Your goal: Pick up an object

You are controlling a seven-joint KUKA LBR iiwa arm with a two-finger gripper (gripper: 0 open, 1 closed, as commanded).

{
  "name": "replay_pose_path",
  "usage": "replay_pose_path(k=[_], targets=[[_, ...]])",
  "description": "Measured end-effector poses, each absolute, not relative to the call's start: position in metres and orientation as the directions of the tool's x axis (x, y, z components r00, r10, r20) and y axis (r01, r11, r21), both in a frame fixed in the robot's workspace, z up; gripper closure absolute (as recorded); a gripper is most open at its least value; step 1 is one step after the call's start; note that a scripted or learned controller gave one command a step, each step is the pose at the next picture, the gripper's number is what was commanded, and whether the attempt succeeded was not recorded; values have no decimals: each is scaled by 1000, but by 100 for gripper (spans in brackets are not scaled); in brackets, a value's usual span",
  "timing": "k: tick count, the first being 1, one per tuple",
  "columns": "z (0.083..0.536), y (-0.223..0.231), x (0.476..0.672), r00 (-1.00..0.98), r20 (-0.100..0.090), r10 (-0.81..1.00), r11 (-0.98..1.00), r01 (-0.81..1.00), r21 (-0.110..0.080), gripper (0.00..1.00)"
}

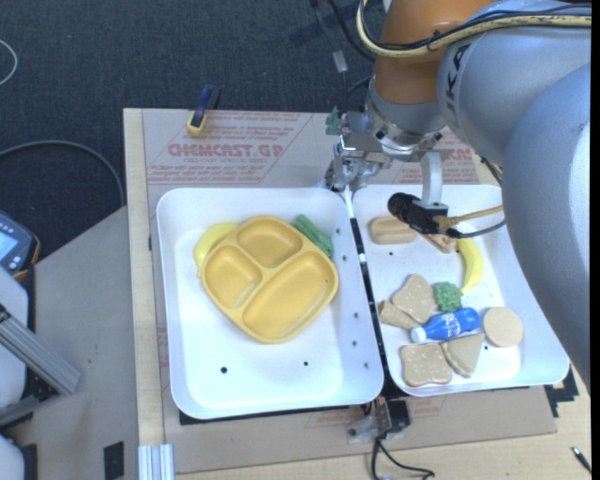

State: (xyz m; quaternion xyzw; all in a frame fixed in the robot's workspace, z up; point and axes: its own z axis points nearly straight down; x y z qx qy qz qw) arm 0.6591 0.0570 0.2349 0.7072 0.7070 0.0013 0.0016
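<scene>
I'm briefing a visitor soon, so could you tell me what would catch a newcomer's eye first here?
The yellow divided tray in the left bin stands out most. Next comes the grey arm with its orange band, its gripper at the far end of the divide between bins. The right bin holds toy foods, including a blue bottle.

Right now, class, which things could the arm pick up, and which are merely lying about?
For the job:
hand
yellow tray
banana
blue bottle
toast slice
round biscuit

Lying about:
yellow clip
cardboard sheet
</scene>
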Motion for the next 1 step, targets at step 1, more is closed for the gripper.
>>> replay_pose_path(k=[1], targets=[[231,56,668,-1,-1,1000,1,1000,4,100]])
